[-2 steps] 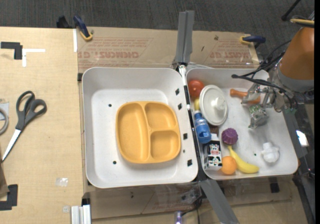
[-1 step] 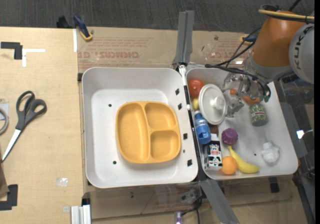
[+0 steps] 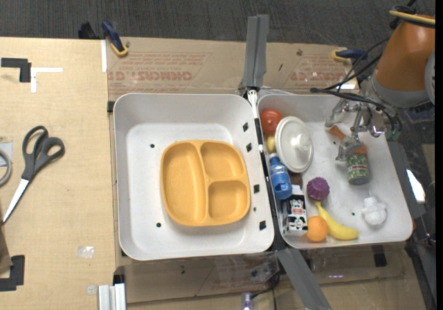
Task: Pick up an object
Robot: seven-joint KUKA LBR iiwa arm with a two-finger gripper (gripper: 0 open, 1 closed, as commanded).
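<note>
Two white bins sat side by side on the bench (image 3: pixel 55 232); the left bin (image 3: pixel 131 184) carried a yellow divided plate (image 3: pixel 205 183). In the right bin (image 3: pixel 394 222), the end effector (image 3: pixel 353 137) hung just above a small green can (image 3: pixel 358 167), fingers spread, gripping nothing

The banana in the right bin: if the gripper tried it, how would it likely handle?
The banana lies flat beside an orange near the bin's front wall, so it probably would not roll far. Its curved, smooth skin may slip or pivot between the fingers. It looks like a light toy, though that is uncertain.
</note>
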